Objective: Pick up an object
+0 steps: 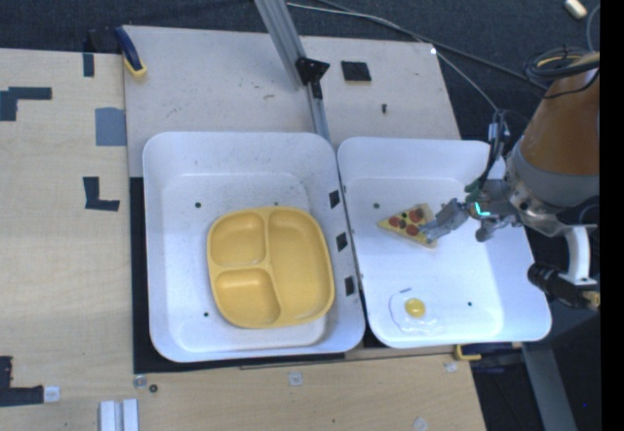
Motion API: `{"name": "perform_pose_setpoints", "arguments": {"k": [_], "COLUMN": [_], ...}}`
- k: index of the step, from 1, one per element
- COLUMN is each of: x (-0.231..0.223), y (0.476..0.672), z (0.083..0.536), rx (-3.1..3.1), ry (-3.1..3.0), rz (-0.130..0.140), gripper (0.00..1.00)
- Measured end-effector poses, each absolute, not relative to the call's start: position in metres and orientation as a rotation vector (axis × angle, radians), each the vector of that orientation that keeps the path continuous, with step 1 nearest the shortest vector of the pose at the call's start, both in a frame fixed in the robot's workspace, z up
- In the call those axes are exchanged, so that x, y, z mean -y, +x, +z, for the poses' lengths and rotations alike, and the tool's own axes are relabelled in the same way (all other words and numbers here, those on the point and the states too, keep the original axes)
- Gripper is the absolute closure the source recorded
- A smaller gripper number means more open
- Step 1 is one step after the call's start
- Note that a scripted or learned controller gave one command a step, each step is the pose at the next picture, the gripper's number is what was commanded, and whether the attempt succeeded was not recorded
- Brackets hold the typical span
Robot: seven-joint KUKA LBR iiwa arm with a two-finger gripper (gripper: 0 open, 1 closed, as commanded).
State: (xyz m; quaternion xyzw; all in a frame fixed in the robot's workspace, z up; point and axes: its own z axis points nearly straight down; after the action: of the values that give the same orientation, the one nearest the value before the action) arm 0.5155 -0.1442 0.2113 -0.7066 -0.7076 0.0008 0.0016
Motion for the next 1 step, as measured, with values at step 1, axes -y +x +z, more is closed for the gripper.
{"name": "perform_pose_setpoints", "arguments": {"k": [1], "x": [0.1442], "y": [0.5158], "z": [0.2117], "rx": [2.222], "ry": [-2.218], "rz": [0.002], "gripper": [0.00]}}
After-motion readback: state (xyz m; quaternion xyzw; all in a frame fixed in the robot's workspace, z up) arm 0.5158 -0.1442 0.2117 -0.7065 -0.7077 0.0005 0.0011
